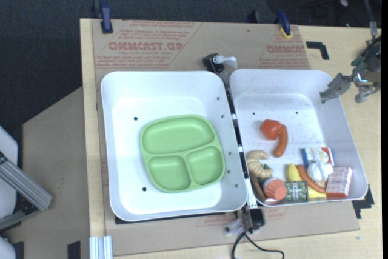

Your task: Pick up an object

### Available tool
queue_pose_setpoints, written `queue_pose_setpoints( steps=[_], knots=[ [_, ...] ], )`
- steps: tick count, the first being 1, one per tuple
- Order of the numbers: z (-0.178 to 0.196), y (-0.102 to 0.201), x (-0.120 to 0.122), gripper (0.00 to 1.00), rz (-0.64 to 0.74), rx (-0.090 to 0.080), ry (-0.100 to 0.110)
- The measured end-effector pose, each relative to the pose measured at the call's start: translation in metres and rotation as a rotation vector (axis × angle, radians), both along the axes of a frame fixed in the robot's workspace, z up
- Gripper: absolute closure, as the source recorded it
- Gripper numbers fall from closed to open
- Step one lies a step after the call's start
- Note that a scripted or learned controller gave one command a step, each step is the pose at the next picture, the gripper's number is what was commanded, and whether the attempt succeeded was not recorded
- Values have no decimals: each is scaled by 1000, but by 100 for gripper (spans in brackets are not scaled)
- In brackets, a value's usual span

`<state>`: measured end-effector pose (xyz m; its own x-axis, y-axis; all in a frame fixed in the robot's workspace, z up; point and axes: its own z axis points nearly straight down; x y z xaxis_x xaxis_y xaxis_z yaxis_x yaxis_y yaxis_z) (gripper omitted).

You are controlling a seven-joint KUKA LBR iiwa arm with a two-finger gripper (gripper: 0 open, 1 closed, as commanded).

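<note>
Two glossy white bins (121, 130), one with a smooth green compartment plate (182, 153).

Even overhead light, soft focus

The white bins (176, 91) look bright without harsh glare; faint shadows sit under the green tray (182, 151). Fine detail is slightly blurred, the floor beyond the bins is dim, and small print on the board (145, 42) stays readable.

At the right edge of the frame the gripper (357, 83) is cut off; the heaped items (303, 182) at lower right perhaps overlap.
</note>
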<state>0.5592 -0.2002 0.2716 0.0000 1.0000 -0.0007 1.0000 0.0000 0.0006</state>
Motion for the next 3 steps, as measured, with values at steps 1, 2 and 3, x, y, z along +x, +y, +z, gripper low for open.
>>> queue_pose_setpoints(
  steps=[1,2,3],
  knots=[
    [-110,91,14,0,9,8,12],
    [-192,97,30,0,2,3,6],
    [-176,96,31,100,-1,0,-2]
  ],
)
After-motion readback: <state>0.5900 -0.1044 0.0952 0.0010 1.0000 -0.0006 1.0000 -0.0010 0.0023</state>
